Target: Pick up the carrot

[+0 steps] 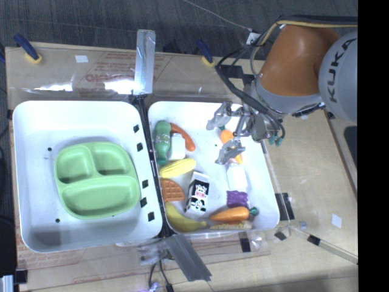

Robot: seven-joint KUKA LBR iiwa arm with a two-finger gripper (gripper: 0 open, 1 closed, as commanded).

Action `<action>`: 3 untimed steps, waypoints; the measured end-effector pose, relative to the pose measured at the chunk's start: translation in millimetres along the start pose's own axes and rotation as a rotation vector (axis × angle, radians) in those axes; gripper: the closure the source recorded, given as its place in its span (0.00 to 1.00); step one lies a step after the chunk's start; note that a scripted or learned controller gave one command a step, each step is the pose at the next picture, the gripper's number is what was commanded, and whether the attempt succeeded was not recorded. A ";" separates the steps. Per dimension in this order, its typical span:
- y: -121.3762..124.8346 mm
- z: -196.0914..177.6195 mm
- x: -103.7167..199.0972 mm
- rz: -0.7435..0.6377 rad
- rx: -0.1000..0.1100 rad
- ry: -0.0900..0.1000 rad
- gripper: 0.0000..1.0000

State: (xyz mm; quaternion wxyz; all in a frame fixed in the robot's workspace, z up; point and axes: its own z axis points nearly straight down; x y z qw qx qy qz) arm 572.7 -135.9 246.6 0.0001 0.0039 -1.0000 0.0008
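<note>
Still approach: pincer (pixel 228 135) open, empty, over right bin's (pixel 267 181) far half; carrot (pixel 230 214) at its near edge. Next, shift there, descend.

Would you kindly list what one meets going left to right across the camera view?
Green divided plate → green bottle → cow-print carton → carrot → claw → orange arm band.

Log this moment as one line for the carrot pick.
arm: over right bin | gripper: near bin's upper middle, holding nothing seen | carrot: lying at bin's lower edge, untouched | status: not picked
</note>
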 end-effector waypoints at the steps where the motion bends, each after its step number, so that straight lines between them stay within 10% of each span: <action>1: -28.2 51.4 -39.9 0.093 -0.001 0.001 0.00; 2: -73.6 156.4 -62.8 0.162 -0.002 0.005 0.00; 3: -71.5 140.5 -67.2 0.154 0.000 -0.006 1.00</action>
